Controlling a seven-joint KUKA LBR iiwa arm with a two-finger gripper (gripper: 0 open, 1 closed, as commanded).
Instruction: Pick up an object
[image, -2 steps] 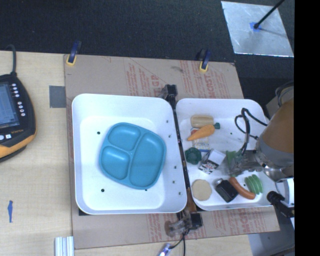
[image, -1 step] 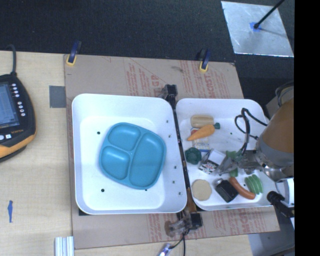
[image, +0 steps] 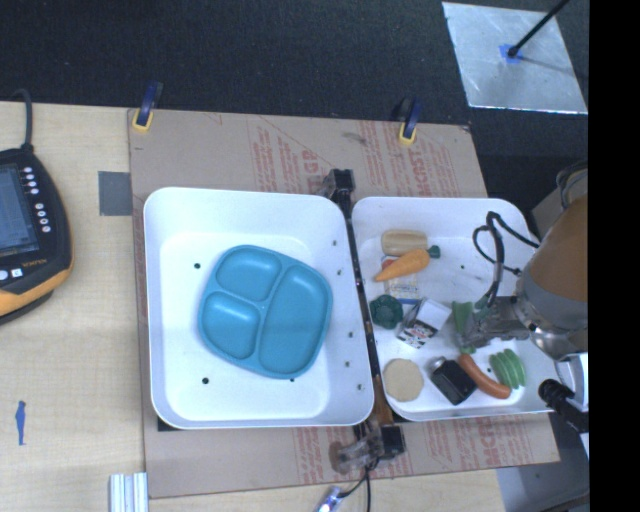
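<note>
The camera view shows the gripper low in the right bin, at four o'clock; its jaw state cannot be told. Toys lie there: a carrot at eleven, a black block at six. The left bin holds a blue plate.

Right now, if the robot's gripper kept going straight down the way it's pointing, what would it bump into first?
Probably the green toy under the gripper in the right bin. Depth is hard to judge, so it may reach the black block instead.

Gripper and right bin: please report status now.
Gripper low in right bin, nothing seen held. Carrot, black block loose. Cable nearby.
</note>
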